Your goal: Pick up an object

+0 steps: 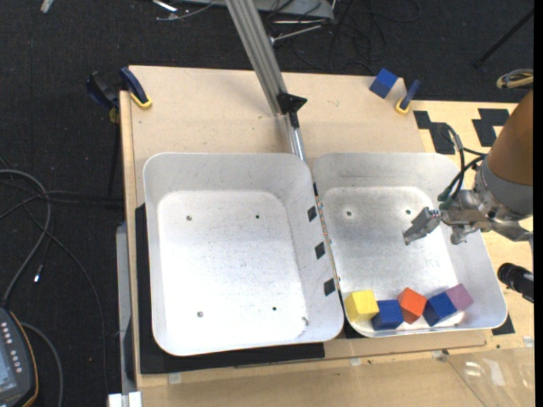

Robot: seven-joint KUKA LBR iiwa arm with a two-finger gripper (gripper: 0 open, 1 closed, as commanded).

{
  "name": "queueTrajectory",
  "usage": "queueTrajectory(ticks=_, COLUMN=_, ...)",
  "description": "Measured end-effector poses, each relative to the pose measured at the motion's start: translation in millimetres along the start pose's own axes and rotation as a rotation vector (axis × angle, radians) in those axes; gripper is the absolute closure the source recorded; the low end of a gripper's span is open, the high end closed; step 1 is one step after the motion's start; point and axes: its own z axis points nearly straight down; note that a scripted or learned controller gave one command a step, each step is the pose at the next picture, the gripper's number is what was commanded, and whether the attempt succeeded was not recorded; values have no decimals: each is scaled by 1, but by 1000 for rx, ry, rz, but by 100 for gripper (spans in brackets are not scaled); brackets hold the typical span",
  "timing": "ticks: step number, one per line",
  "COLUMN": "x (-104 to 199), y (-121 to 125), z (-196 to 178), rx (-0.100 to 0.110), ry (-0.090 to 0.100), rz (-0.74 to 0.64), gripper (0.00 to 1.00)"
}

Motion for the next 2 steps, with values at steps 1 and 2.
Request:
queueTrajectory(ticks=1, x=33, y=-2, z=110, rx=9, ry=3, rz=-3, gripper=0)
queueTrajectory(ticks=2, x=27, y=-28, z=120, rx=-1, ry=0, rz=1, gripper=0)
